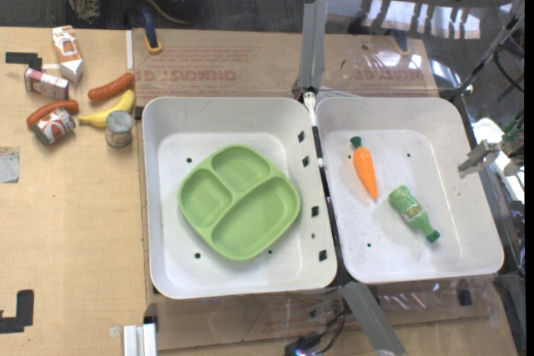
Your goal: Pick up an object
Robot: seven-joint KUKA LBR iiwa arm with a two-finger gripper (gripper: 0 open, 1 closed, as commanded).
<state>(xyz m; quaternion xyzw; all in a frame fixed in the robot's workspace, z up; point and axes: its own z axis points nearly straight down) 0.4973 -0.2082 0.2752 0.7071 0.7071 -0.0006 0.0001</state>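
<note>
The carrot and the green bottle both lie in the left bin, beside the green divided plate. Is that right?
Not quite. The camera view shows the carrot and green bottle in the right bin. The green divided plate lies alone in the left bin.

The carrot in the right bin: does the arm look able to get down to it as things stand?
Probably yes. The carrot lies flat on the right bin floor, apart from the green bottle and clear of the walls, with nothing over it. The gripper sits at that bin's right rim.
</note>
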